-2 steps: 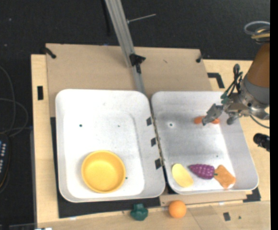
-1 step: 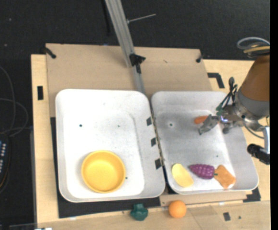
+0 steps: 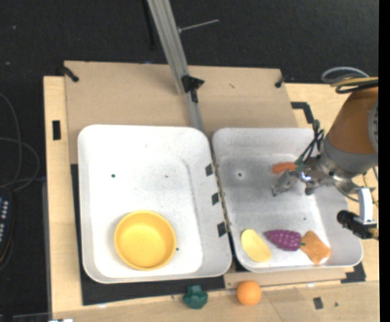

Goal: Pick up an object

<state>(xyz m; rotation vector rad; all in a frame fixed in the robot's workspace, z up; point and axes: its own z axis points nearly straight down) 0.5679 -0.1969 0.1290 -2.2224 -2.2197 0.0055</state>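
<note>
Partly hidden: orange object (image 3: pixel 282 168) behind pincer (image 3: pixel 293 183); pincer fingers spread, clamping nothing.

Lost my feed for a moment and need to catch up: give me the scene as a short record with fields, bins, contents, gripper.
left bin: yellow bowl near its front
right bin: pale yellow piece, purple grapes, orange block along the front; small orange item by the gripper
gripper: over the right bin, grasp unclear
bench front edge: orange ball, green object
</note>
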